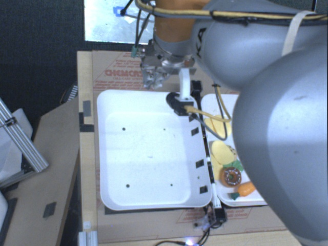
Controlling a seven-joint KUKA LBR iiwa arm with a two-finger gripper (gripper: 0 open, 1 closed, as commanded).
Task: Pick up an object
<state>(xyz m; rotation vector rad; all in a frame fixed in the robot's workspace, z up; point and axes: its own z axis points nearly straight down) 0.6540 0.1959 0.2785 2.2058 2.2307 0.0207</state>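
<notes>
At upper centre, writing: red print on the cardboard sheet (120, 68) under the bins, reading roughly "CHEMCR…", rest hidden behind the gripper; more red print at the sheet's lower edge, too small to read.
Left bin (110, 137): shallow, white, filling the middle of the frame; four small dark dots on its floor.
Right bin (221, 102): white, just beside the left bin, largely covered by the arm; black clips along the shared rim.
Right bin contents: yellow flat piece (221, 152) at centre right; brown doughnut-like object (231, 176) just below it, with a green bit touching its upper edge; orange carrot-like object (246, 189) near the bin's lower edge, just beside the doughnut.
Arm (266, 86): grey, huge in the right half of the frame, orange band (179, 6) at top centre, yellow cable running along it.
Gripper (154, 78): metal, at upper centre, over the cardboard just above the left bin's top rim; fingers blurred, spread or pressed together cannot be told; nothing seen between them.
Bench (51, 152): tan surface at lower left, aluminium rail (20, 142) crossing its left edge.
</notes>
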